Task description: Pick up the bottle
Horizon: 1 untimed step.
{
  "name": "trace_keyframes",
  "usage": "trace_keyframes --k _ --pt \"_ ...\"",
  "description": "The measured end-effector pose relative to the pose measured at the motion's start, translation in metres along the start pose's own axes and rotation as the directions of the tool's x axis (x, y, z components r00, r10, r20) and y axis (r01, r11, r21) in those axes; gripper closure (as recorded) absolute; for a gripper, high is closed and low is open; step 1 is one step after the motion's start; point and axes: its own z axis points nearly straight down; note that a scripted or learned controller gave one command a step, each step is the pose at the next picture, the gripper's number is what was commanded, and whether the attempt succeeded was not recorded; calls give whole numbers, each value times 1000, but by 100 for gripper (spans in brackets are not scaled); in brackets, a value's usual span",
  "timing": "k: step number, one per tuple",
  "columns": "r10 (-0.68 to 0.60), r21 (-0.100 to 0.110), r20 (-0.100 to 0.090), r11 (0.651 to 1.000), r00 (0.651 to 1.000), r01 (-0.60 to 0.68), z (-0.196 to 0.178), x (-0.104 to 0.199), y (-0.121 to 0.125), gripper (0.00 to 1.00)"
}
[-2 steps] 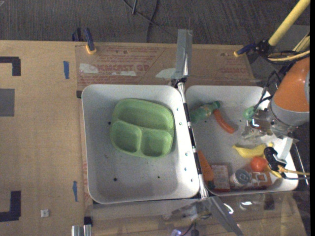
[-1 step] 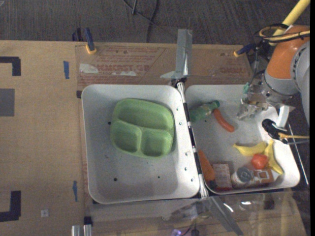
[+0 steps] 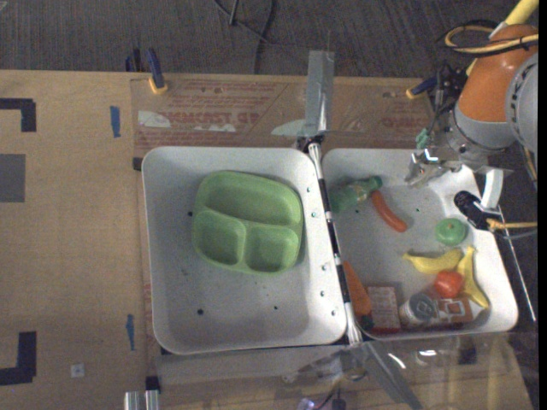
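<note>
Currently claw (image 3: 425, 171) above right bin (image 3: 504, 310), apart from bottle (image 3: 355, 194).

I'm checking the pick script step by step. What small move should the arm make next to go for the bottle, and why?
Probably shift the gripper toward the camera view's left and lower it. It sits near the right bin's far edge, while the green bottle lies on its side by the divider, beside the orange carrot, with nothing gripped.
</note>
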Motion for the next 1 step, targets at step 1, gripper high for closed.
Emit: trace_keyframes --k 1 --pt "0 0 0 1000 1000 0 0 0 0 0"
